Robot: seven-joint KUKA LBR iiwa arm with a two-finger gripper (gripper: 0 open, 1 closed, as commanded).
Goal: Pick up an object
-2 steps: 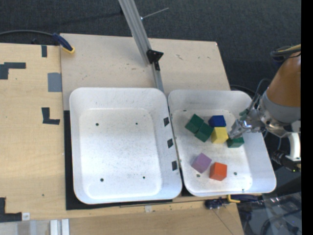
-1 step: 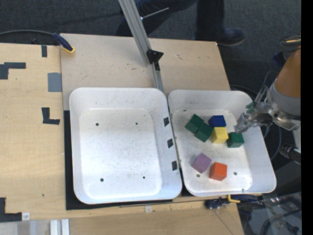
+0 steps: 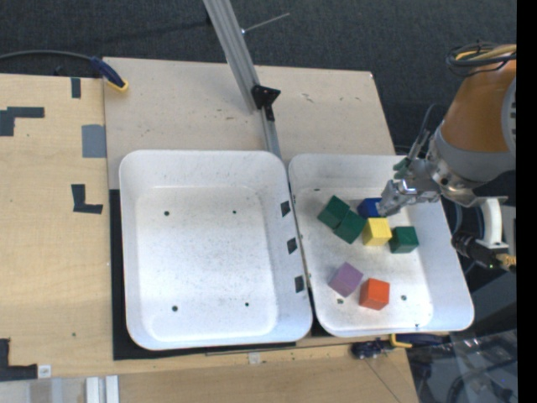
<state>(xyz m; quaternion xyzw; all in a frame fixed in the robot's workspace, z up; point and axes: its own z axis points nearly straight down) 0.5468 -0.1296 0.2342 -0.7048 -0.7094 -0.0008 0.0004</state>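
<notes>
Where fingers [image 3: 393,200] hover, blue block [image 3: 369,207].

**Colours in the bins**

Both bins white, left bin [image 3: 201,175] speckled dark. Right bin [image 3: 436,300] holds a dark green block [image 3: 340,217], blue block [image 3: 370,207], yellow cube [image 3: 377,231], green cube [image 3: 404,239], purple cube [image 3: 345,279], orange cube [image 3: 375,294]. Bench [image 3: 50,225] tan.

Pale plywood desk [image 3: 210,99] over dark grey carpet floor [image 3: 101,11]; slanted aluminium pole [image 3: 231,36] crossing its far edge; grey tape patches [image 3: 92,139] at left.
</notes>
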